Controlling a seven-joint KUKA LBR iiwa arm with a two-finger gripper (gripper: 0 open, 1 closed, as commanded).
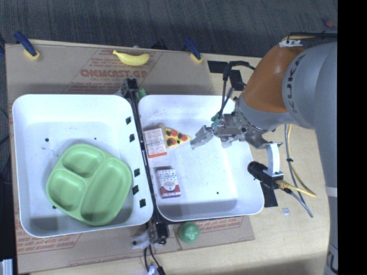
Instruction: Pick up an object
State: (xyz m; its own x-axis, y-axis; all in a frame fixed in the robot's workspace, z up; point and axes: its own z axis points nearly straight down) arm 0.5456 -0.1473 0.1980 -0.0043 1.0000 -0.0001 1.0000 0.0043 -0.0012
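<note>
1. Grey arm point(304, 90), orange-banded, rises closest to the lens and leans over the right bin point(229, 202), presumably so its wrist can tip the claw point(200, 137) down toward the items inside
2. That claw hangs low in the right bin, just beside the pizza toy point(175, 136); whether it is released or clenched I cannot tell, and nothing shows between its tips
3. Likely target: the pizza toy, lying flat just right of the bin's left wall and touching or nearly touching a carton point(154, 141) on its left
4. Crowding against the carton probably leaves little room for a clean approach, which may explain the slanted reach from the right
5. A second carton point(168, 183) lies flat nearer the right bin's front, well apart from the claw
6. Left of the right bin sits the left bin point(28, 119), holding a green divided plate point(89, 182), tilted slightly
7. On the worktop point(298, 239), a green ball point(188, 231) rests just in front of the right bin, and a banana point(131, 57) lies behind both
</note>
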